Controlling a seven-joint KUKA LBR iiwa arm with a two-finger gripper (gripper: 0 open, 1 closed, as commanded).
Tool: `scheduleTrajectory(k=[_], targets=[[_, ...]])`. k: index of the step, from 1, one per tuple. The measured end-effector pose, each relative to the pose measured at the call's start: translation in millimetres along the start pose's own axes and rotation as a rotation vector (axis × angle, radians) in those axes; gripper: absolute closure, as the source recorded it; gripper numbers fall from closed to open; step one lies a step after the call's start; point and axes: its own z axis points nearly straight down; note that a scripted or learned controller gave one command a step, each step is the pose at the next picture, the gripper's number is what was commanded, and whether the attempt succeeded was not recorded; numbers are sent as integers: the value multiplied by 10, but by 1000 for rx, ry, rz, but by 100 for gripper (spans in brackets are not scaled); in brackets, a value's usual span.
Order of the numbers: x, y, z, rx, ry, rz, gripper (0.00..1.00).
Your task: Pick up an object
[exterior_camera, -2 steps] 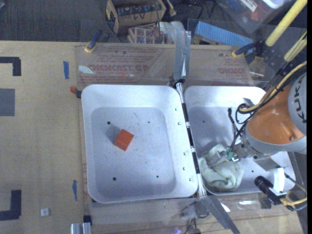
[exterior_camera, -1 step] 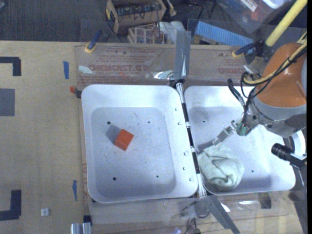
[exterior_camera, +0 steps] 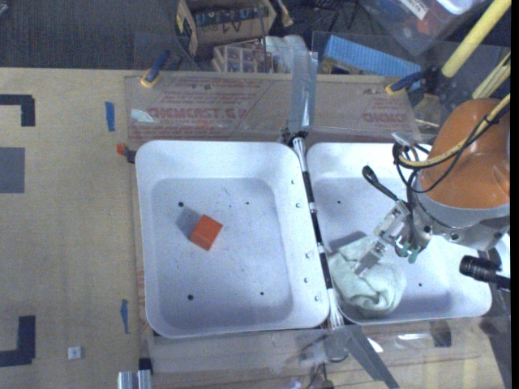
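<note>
From the camera above the bench, my gripper (exterior_camera: 375,259) hangs low in the right bin (exterior_camera: 454,294), its tips right at the upper edge of the crumpled pale cloth (exterior_camera: 369,282) that lies bunched in the near corner just below and under me. I cannot tell whether my fingers are spread or pressed together; they are too small and too blurred against the cloth, and nothing shows clearly between them. I judge this to be the reach-and-close step of the pick, not yet a lift. The next move calls for a firm pinch on a fold of the cloth, then a straight rise to see if it comes along. Counting: two bins, one cloth, and one orange block (exterior_camera: 207,232), which sits well off to my far side in the left bin (exterior_camera: 162,177), beyond the shared wall.
</note>
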Motion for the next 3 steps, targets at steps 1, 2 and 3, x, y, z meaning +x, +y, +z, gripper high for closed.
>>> scheduleTrajectory(k=[1,2,3], targets=[[-221,228,-308,-3,-8,-360,0],[97,-31,-2,-1,-2,-745,0],[51,497,-767,-2,-10,-1337,0]])
